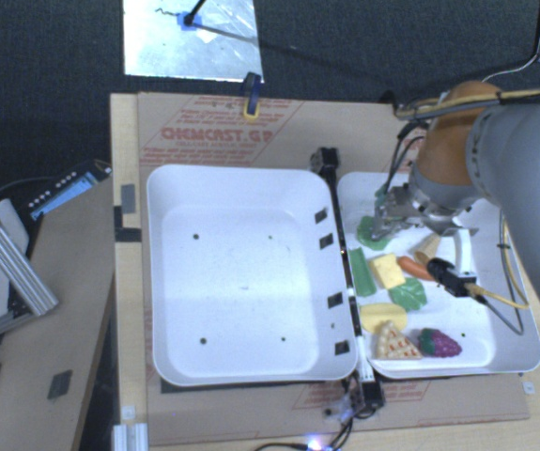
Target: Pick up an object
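The gripper (393, 210) is down in the right bin (518, 346), near its far left corner, right over a green toy (373, 229) (a leafy-looking piece); whether it is released or clenched cannot be told from here. Toward the bin's left wall lie a green strip (361, 272), a yellow block (387, 271), a carrot (417, 270) and a green lump (408, 295). At the near edge sit a pizza slice (397, 346) and purple grapes (440, 343). The left bin (241, 280) adjoins it.
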You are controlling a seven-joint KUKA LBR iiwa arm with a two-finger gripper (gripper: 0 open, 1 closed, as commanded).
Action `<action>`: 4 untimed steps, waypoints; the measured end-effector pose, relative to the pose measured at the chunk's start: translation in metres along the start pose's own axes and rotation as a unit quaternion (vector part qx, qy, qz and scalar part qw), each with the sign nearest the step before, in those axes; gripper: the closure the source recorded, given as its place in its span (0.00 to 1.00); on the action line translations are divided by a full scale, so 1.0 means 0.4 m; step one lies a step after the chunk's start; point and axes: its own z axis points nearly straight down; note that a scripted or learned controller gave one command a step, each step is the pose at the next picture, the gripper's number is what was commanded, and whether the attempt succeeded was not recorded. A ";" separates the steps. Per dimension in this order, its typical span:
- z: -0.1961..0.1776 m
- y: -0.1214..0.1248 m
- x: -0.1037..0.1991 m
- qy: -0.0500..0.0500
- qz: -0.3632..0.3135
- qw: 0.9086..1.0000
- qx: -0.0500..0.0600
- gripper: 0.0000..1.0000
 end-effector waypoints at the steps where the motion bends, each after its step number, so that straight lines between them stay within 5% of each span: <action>1: -0.003 0.059 0.004 0.000 -0.001 1.000 -0.001 1.00; 2: -0.002 0.078 0.010 0.000 -0.001 1.000 0.000 1.00; 3: -0.001 -0.033 0.010 0.000 0.001 1.000 0.002 1.00; 4: -0.001 -0.001 0.015 0.000 0.000 1.000 0.000 1.00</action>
